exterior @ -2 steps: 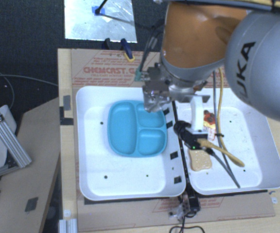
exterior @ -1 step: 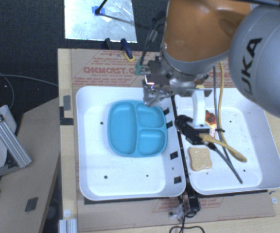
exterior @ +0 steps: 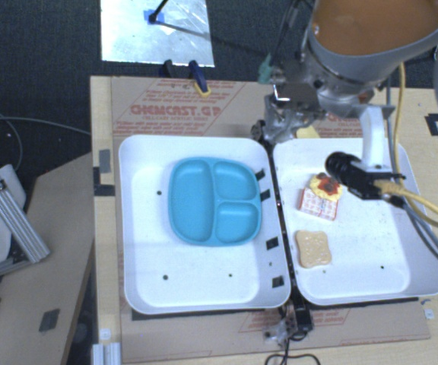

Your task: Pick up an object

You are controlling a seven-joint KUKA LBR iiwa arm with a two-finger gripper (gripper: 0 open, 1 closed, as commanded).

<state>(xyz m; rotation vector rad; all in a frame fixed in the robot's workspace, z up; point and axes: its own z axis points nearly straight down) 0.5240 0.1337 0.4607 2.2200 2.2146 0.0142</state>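
Across the surface (exterior: 67, 204) sit two white bins, a blue divided plate (exterior: 214, 201) in the left bin (exterior: 147, 280) and a toast slice (exterior: 312, 248) and small waffle-like toy (exterior: 322, 195) in the right bin (exterior: 401, 272). I judge I'm in the approach: my gripper (exterior: 284, 124) hangs at the bins' far edge, holding nothing I can see, its opening impossible to tell, so next I must descend over the toy, nearer the camera and to its right.

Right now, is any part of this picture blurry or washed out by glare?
Camera view: the arm at top right is close and out of focus; the foil sheet at the top glares; the blue tray and both bins are evenly lit and sharp.
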